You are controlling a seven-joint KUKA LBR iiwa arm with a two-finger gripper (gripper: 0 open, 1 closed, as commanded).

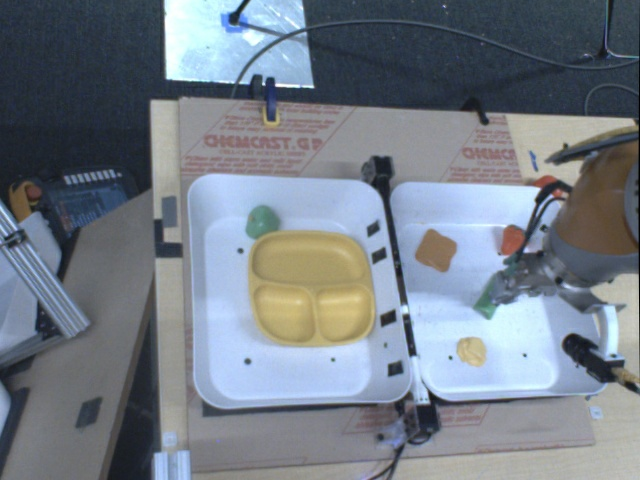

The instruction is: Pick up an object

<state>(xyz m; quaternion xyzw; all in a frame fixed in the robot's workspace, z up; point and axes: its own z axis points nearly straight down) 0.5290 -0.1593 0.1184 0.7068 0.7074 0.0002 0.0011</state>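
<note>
Camera view shows our gripper (pixel 500 293) down in the right bin (pixel 440 200) at a green object (pixel 487 303), so we judge the grasp underway, though we cannot tell the gripper's state; next comes a firm close and straight lift.

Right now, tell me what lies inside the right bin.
The right bin holds an orange-brown piece, a small yellow piece, a green object at the gripper and a red-orange piece. The arm covers the bin's right side.

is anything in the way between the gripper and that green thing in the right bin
Nothing visible. The gripper is already right at the green object in the right bin; the brown piece and yellow piece lie apart from it.
</note>
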